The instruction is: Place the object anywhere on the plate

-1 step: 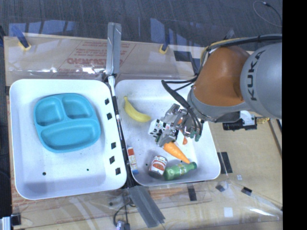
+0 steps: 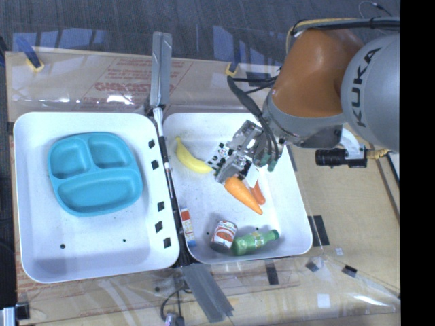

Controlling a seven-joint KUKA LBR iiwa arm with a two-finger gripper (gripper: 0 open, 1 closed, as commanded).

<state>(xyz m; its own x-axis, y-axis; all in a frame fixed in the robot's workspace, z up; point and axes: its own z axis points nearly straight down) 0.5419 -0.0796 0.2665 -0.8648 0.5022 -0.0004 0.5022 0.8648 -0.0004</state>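
Two white bins sit side by side on the bench. The left bin (image 2: 41, 250) takes up the left half of the picture. In it lies a blue plate (image 2: 95, 172) with three sections, in the upper part of that bin.

The right bin (image 2: 302, 233) sits in the middle of the picture and has play food in it. A yellow banana (image 2: 189, 158) lies near its upper left corner. An orange carrot (image 2: 242, 194) lies near the middle, tilted, with its thin end pointing to the lower right. Just beside it, on its right, is a smaller orange-red piece (image 2: 259, 193); I cannot tell what it is. At the bottom of this bin there is a small can with a red label (image 2: 223, 234), and a green bottle (image 2: 256, 241) lies on its side, touching the can.

The big grey and orange arm (image 2: 319, 80) reaches in from the upper right. Its gripper (image 2: 234, 160) hangs right over the thick end of the carrot. I cannot tell how far apart its tips are, or whether it has hold of the carrot.
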